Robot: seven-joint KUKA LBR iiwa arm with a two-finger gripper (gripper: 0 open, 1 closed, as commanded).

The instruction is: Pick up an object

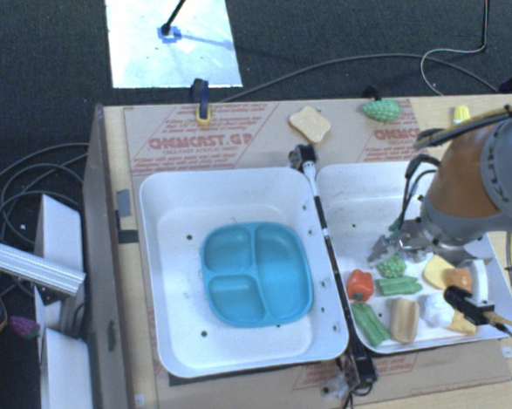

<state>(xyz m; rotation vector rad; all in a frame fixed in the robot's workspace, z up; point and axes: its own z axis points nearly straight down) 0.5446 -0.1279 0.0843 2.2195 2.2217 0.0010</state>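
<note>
The 2 white bins sit side by side on the bench, and their contents are split cleanly: the left bin (167, 249) holds only a blue divided plate (257, 273), lying flat near its middle, while the right bin (360, 192) carries all the loose play food, heaped toward its near right corner. That crowding looks like things scattered there for picking, so anything worth grasping lies under the arm's reach. In that heap are a red pepper (359, 283), a green pea pod (398, 285), a second green piece (370, 322) against the bin's near wall, a tan bread roll (404, 319) and some yellow pieces (438, 273), most of them touching or just beside one another. A slice of toast (310, 124) and a green knobbly toy (381, 109) rest outside the bins on the far board. The gripper (390, 247) is down low in the right bin, just above the pea pod; how wide it stands and whether it has hold of anything I cannot tell, since the wrist hides its tips
</note>
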